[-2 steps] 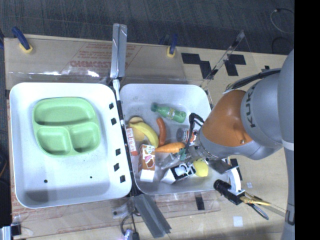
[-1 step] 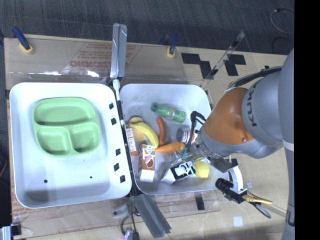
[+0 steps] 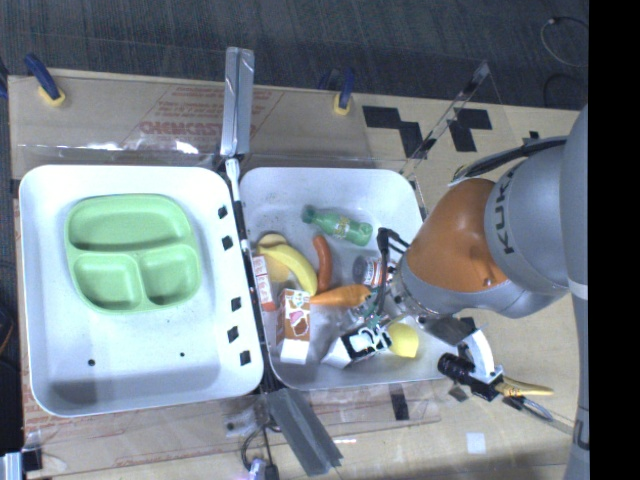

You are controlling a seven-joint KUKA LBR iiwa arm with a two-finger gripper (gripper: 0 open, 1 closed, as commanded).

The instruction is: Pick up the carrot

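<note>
Carrot [image 3: 340, 296]: lies flat in the right bin [image 3: 300, 180], between the banana [image 3: 290, 266] and the gripper [image 3: 372, 313]
Arm [image 3: 470, 253]: reaches over the right bin's right side
Left bin [image 3: 40, 268]: holds a green tray [image 3: 133, 251]
Gripper: low by the carrot's right tip; width cannot be told
Bottle [image 3: 338, 226]: green, lying behind the carrot

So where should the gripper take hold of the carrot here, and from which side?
Probably from above, at the carrot's bare middle, fingers closing across its narrow width. It lies flat and almost crosswise, its left tip against the carton and banana, clutter at its right end.
</note>
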